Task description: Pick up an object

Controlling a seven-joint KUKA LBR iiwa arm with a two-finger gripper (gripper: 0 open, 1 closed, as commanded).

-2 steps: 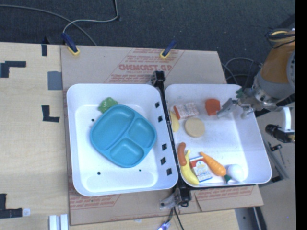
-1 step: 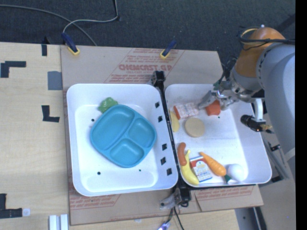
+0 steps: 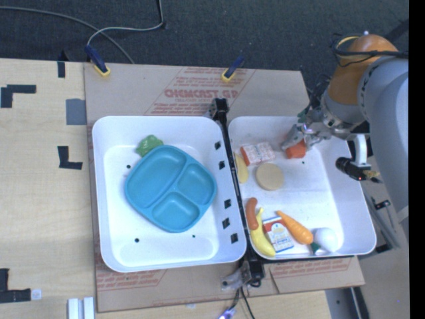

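Observation:
My gripper [image 3: 298, 139] hangs over the back of the right bin [image 3: 345, 198], reaching in from the right. A small orange-red block [image 3: 296, 151] lies right under its tip, touching or nearly touching it; I cannot tell whether it is gripped. To the left of it lie a red and white packet [image 3: 257, 153] and a tan round disc [image 3: 270, 177]. At the front of this bin are a carrot [image 3: 295, 226], a banana [image 3: 261, 242], a red sausage [image 3: 252, 211], a small carton [image 3: 279, 237] and a white ball [image 3: 326, 238].
The left bin [image 3: 113, 198] holds a blue divided plate [image 3: 171, 187] with a green item [image 3: 150, 143] at its back edge. A yellow piece [image 3: 242, 169] lies against the right bin's left wall. The grey arm [image 3: 385, 105] fills the space to the right.

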